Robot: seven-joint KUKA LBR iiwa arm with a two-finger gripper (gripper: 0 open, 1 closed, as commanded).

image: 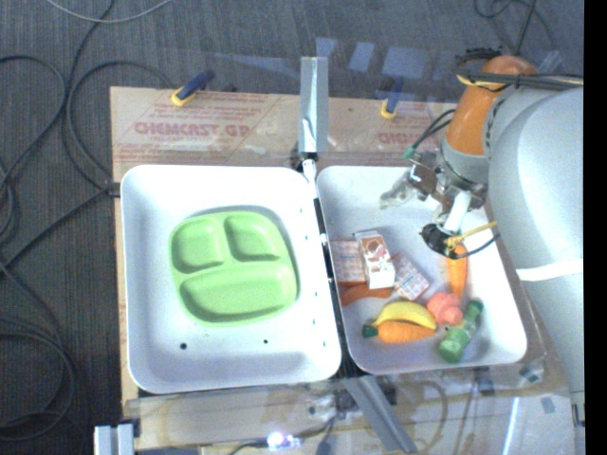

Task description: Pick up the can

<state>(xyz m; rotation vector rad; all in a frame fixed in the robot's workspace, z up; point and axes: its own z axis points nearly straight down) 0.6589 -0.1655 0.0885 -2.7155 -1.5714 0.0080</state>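
Can point(456, 338) well apart from gripper point(406, 189)

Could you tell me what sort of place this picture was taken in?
Probably a robotics lab test bench: a grey and orange arm reaches over the right bin of what looks like toy food, such as a banana, and loose cables trail across the carpet.
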